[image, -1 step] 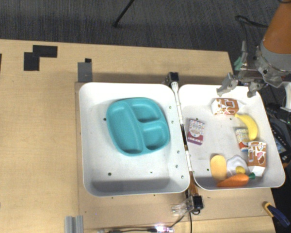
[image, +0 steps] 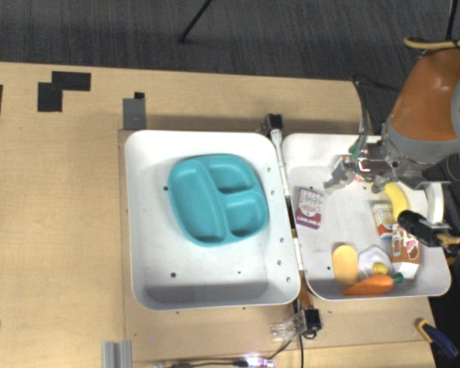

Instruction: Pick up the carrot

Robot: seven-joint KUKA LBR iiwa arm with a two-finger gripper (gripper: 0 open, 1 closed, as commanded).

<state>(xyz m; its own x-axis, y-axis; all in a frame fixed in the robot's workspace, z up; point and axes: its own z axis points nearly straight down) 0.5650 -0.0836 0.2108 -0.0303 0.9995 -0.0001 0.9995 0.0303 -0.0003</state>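
Note:
The carrot (image: pixel 368 285), orange with a green top, lies along the front wall of the right bin (image: pixel 314 278), next to a yellow rounded toy (image: pixel 345 259). My gripper (image: pixel 351 176) hovers over the back part of that bin, well behind the carrot and apart from it. It is open and there is nothing between its fingers. The arm's orange band (image: pixel 429 102) reaches in from the right.
A yellow banana-like piece (image: pixel 396 198), several small printed packets (image: pixel 310 208) and a white piece (image: pixel 376 256) lie scattered in the right bin. The left bin (image: pixel 149 274) holds a teal divided plate (image: pixel 217 198). A clamp (image: pixel 274 123) sits between the bins at the back.

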